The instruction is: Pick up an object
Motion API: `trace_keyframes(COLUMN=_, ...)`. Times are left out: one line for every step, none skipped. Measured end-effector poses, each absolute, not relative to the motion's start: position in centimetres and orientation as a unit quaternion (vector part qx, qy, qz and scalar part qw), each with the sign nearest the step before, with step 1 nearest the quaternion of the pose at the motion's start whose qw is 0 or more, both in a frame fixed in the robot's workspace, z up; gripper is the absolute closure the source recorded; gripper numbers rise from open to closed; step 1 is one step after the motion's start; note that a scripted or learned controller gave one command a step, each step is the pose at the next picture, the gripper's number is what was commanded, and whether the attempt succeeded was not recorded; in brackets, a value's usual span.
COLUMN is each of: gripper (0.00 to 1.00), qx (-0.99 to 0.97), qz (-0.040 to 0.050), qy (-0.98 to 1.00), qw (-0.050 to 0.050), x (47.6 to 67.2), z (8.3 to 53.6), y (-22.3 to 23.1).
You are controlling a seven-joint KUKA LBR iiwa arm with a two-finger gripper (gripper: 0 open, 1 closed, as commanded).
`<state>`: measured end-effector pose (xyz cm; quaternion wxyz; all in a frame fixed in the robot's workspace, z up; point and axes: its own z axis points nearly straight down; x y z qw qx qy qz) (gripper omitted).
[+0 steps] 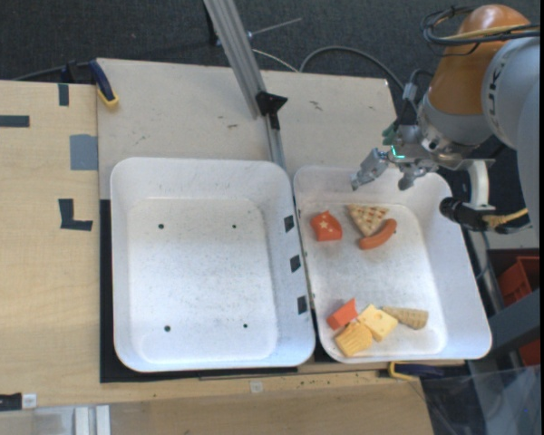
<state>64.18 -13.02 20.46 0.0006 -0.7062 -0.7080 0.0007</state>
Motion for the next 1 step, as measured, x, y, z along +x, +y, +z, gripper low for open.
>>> trace_keyframes(gripper=0.0, qx=-0.706, qz=0.0025, qy=-0.708, qw=0.002, x=63.77, z=16.06, y=-12.97)
